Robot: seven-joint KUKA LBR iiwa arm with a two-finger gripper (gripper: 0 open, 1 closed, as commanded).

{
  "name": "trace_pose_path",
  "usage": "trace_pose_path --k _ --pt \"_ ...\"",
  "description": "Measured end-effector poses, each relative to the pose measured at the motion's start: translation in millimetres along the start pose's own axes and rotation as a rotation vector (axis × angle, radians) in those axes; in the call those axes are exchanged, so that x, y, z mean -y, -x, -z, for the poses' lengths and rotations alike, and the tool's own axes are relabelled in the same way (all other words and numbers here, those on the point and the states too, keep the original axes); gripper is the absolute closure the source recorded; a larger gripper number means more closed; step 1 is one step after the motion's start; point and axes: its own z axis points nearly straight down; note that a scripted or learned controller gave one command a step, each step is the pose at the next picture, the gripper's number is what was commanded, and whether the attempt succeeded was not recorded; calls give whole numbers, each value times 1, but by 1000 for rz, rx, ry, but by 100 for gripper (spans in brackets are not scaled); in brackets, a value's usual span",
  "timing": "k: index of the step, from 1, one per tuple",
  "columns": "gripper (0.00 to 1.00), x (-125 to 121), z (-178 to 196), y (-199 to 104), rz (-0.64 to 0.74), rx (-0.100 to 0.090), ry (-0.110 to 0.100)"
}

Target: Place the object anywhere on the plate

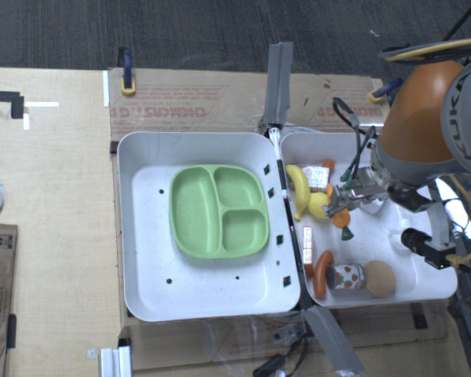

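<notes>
The plate (218, 210), green with three compartments, lies in the left bin (141, 234) on my pale wooden bench (47, 179). My pincer (341, 204) hangs over the right bin (408, 285), right at the banana (300, 191) and a small carrot (344, 225); I cannot tell how far it gapes. A sausage (322, 273), a can (347, 277) and a brown egg (379, 278) crowd the near wall.

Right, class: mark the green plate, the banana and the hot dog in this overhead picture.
green plate (195, 214): camera view, floor of its large left compartment.
banana (298, 185): camera view, middle of its yellow curve.
hot dog (322, 273): camera view, middle of its red length.
</notes>
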Motion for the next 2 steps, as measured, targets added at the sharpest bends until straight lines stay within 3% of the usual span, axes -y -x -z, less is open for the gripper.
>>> trace_pose_path --k 1,2 --pt "100 -37 8 -49 102 0 1" --pt "100 -47 0 -141 79 0 -1"
